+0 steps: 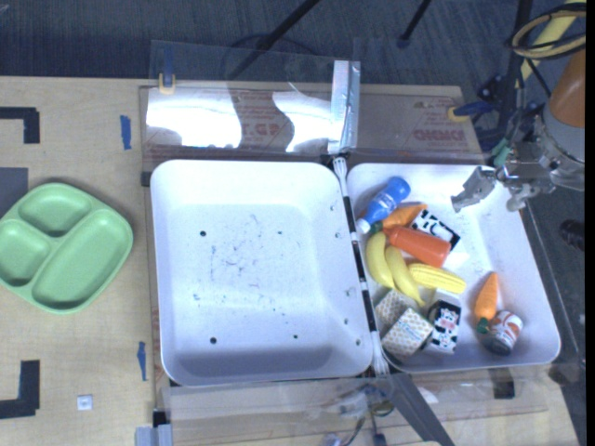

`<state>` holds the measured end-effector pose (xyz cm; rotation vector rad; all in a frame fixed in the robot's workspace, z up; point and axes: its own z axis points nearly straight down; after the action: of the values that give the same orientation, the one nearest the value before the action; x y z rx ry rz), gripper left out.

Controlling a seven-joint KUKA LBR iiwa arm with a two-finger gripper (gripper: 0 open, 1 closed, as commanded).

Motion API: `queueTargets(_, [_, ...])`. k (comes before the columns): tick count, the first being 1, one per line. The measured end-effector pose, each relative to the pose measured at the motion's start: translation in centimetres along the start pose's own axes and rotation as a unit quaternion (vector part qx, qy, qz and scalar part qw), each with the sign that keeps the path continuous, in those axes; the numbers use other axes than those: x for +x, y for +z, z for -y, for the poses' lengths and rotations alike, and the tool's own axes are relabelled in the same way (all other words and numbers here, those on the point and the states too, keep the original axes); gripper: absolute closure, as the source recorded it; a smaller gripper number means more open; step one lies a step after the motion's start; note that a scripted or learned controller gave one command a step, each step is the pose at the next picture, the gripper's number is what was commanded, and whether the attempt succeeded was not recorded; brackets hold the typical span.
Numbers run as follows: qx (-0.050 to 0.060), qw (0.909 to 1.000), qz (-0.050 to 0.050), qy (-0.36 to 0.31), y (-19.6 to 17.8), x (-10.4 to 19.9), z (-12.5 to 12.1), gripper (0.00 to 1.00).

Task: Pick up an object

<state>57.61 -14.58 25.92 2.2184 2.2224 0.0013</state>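
Observation:
The right bin (544,277) holds several toys. At its back lies a blue bottle (387,198), with an orange piece (403,216), a black-and-white box (436,227) and a red-orange cylinder (418,244) near it. Yellow bananas (385,264), a corn cob (436,278), two waffle-like blocks (402,323) and a cow-patterned box (446,324) fill the front left. A carrot (486,295) and a small can (503,334) sit at the front right. My gripper (490,197) hovers over the bin's back right corner, open, with nothing between its fingers.
The left bin (251,268) is bare white with faint blue scuffs. A green divided plate (61,246) rests on the bench at the far left. A clear panel (251,110) and a metal post (344,105) stand behind the bins. Cables hang at the top right.

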Motion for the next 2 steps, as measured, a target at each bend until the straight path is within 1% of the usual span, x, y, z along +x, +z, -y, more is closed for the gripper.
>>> queueTargets(1, [0.000, 0.9982, 0.000, -0.060, 11.7, -2.9, 3.0, 0.00])
queueTargets(2, [-0.001, 0.9996, -0.005, -0.028, 16.5, -6.3, 4.7, 0.00])
